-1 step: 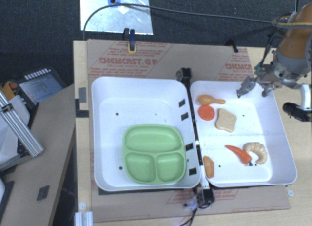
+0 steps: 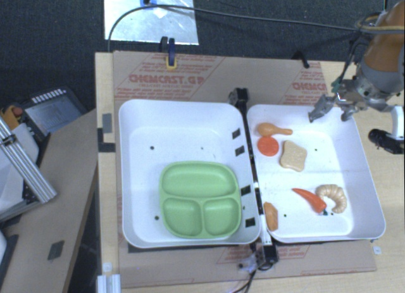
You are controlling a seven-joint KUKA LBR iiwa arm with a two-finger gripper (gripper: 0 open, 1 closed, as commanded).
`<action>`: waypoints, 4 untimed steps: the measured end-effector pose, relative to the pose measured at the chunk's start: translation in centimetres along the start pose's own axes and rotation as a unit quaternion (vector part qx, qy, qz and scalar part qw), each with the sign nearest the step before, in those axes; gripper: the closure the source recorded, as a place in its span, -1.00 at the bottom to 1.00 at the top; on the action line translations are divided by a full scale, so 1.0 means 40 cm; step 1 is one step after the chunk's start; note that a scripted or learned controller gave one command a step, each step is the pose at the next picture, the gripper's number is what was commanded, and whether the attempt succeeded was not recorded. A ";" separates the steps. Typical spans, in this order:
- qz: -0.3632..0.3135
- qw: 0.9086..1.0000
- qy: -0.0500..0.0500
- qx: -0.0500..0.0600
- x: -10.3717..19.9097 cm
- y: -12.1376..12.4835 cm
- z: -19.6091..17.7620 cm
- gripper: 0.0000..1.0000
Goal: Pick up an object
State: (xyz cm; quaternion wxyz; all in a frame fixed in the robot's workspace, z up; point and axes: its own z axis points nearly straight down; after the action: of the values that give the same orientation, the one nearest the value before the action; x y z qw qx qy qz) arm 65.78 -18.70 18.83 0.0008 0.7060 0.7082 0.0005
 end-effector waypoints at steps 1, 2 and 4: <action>0.001 1.000 0.000 0.001 -0.023 0.000 0.117 -1.00; -0.001 1.000 0.000 0.001 -0.021 0.000 0.246 -1.00; 0.000 1.000 -0.001 -0.004 -0.045 0.015 0.055 1.00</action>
State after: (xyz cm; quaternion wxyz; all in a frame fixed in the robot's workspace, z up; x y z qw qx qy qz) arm 66.39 -20.48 16.62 0.0042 0.7062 0.7080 0.0021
